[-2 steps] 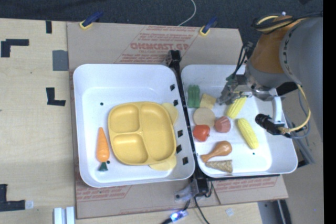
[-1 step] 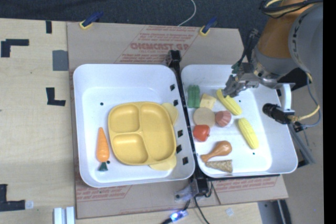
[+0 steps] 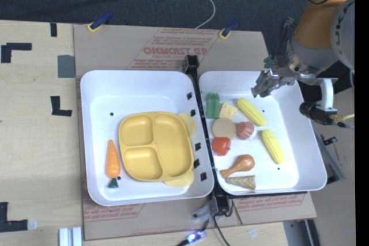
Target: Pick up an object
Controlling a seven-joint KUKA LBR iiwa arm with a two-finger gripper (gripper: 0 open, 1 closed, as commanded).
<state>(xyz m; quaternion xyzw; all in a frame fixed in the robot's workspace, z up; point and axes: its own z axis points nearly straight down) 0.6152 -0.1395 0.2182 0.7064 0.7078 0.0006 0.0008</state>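
1. while the gripper (image 3: pixel 264 87) hangs over the back right part of the right bin (image 3: pixel 305 181), nothing shows between its dark tips, and whether the jaws stand open or closed cannot be told from this slanted view.
2. candidate objects lie crowded in that bin: an upper corn cob (image 3: pixel 251 112) just below and left of the gripper, a second corn cob (image 3: pixel 273 146) nearer the front, a green vegetable (image 3: pixel 213 105) by the dividing wall, a pale yellow block (image 3: pixel 229 110), a beige round piece (image 3: pixel 223 128), a pinkish round piece (image 3: pixel 245 130), a red tomato (image 3: pixel 221 146), a chicken drumstick (image 3: pixel 238 165) and a wedge-shaped piece (image 3: pixel 242 182) at the front.
3. the left bin (image 3: pixel 92 89) carries a yellow divided plate (image 3: pixel 155 144) and a carrot (image 3: pixel 112 159) beside it, well apart from the tool.
4. likely trouble: the pieces sit close or touching, so a descent could land on two at once or nudge a neighbour aside; the rounded cob could roll or slip out of a two-finger pinch if taken off-centre.
5. another risk: the gripper is near the bin's back wall, so a straight drop there could close on bare floor or clip the rim.
6. the arm (image 3: pixel 323 26) reaches in from the right, its orange band high at the frame's edge, wrist bent down and toward the left, tool angled at the bin floor.
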